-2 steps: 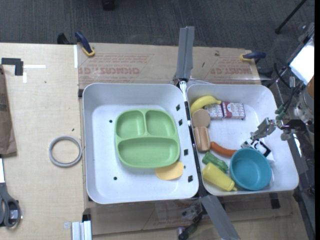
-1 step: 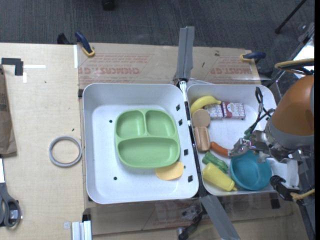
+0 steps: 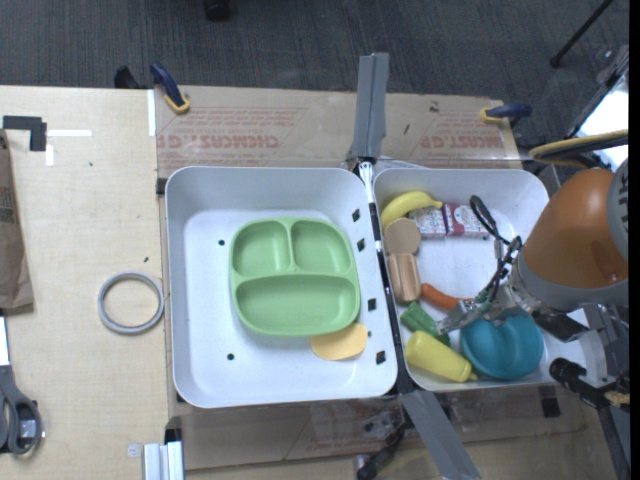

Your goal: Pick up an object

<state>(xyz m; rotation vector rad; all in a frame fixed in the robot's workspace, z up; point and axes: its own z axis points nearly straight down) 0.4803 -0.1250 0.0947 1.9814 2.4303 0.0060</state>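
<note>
Yellow and teal toys crowd the near end of your right bin (image 3: 530, 183): a yellow block (image 3: 437, 357) beside a teal bowl (image 3: 503, 347). Your claw (image 3: 468, 315) hangs low just above the bowl's left rim; whether it is wide or narrow cannot be told. Farther back lie an orange carrot (image 3: 438, 295), a wooden piece (image 3: 403, 276) and a banana (image 3: 407, 205). Left bin: a green divided plate (image 3: 294, 276).
</note>
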